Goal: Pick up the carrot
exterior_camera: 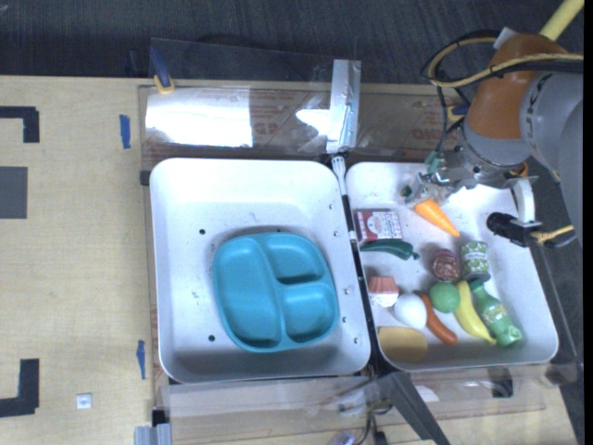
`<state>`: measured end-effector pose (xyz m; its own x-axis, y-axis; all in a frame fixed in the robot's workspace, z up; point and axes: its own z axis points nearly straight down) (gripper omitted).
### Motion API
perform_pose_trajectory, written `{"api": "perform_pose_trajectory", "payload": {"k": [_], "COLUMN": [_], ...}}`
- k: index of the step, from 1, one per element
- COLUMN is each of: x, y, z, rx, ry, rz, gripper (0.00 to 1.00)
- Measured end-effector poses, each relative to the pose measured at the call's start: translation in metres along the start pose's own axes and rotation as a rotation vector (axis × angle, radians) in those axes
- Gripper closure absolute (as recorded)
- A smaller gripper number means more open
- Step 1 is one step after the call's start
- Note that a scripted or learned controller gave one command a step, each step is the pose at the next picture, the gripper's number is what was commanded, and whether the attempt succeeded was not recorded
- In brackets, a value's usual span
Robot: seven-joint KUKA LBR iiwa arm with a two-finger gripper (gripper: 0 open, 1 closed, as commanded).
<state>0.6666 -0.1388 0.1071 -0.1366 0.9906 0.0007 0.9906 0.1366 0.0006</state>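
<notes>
The arm (519,100) leans in from the right, its orange band over the far corner of the right bin (542,336). The gripper (443,180) hangs low at that bin's back, and its tip sits just above the carrot (435,216). Whether it is released or clenched I cannot tell from here; the metal parts blur together in the glare.

The carrot lies in the back part of the right bin, tilted, thick end toward the gripper and point toward the front right. It looks close to the gripper, maybe touching, but I can't make out that it is held.

There is a second, redder carrot-like piece (440,321) near the front of the same bin, beside a white egg (410,311) and a green ball (445,297). A banana (471,311), a green bottle (496,318), a can (473,259), a dark pepper (387,247) and a small red packet (378,223) crowd around them.

The left bin (176,193) holds a blue divided plate (275,290), lying flat near its middle.
</notes>
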Motion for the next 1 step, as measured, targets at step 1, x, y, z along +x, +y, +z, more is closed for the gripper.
{"api": "perform_pose_trajectory", "payload": {"k": [1], "x": [0.0989], "y": [0.0161], "z": [-0.0815], "rx": [-0.009], "ry": [0.000], "rz": [0.108], "gripper": [1.00]}}
